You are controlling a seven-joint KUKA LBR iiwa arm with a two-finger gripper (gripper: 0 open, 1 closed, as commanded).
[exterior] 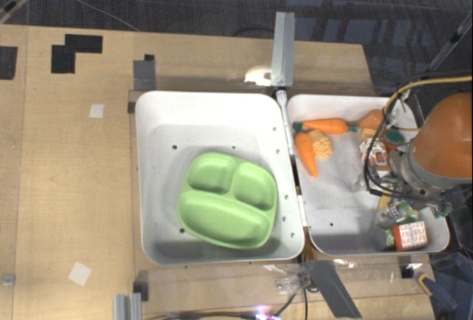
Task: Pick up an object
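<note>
- Dark carpet is filling the top of the camera view, and below it a pale wooden bench (pixel 66 185) is bearing two shallow white bins side by side.
- At the left, the left bin (pixel 159 126) is being occupied by a green divided plate (pixel 228 200), lying flat and a little lower than centre.
- At the right, the right bin (pixel 332 215) is being shared by several small things: one carrot (pixel 324 126) is lying with its long axis across the frame near the bin's top, and a second carrot (pixel 304 154) is running down and to the right just below it, with a yellowish corn piece (pixel 319 143) touching it.
- At the lower right corner of that bin, a red-and-white packet (pixel 410 236) is lying close under the arm's wrist.
- At the right edge, the gripper (pixel 395 204) is being hung over the bin's right side beneath the orange band (pixel 447 137) and a tangle of cables; its spread cannot be told.
- Of the things available, the packet is judged nearest, sitting just below the gripper in the frame, while the carrots are lying well apart to the upper left.
</note>
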